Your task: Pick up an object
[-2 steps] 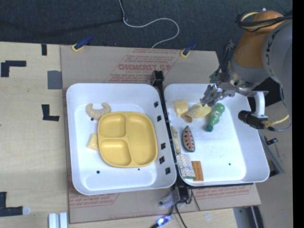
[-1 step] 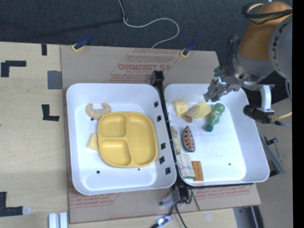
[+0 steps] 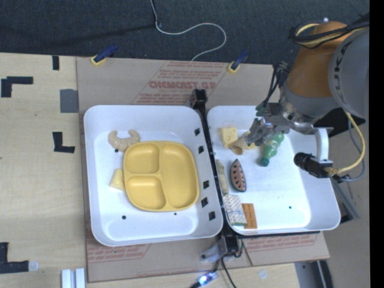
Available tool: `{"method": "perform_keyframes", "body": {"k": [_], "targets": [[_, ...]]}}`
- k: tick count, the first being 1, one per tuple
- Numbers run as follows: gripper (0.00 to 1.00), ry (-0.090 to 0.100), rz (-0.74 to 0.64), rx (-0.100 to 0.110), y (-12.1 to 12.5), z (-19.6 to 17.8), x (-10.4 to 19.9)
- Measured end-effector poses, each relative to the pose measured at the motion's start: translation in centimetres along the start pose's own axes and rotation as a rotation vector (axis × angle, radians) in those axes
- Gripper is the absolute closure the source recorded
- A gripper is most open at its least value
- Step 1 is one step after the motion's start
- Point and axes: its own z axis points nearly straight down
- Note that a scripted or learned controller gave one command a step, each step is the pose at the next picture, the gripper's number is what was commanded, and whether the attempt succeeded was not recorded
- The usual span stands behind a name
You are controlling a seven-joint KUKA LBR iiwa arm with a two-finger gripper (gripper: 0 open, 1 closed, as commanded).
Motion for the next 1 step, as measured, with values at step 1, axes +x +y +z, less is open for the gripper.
{"method": "perform_keyframes", "body": {"k": [1], "targets": [[1.00, 0.000, -0.001, 0.000, -4.26, 0.40, 4.20]]}}
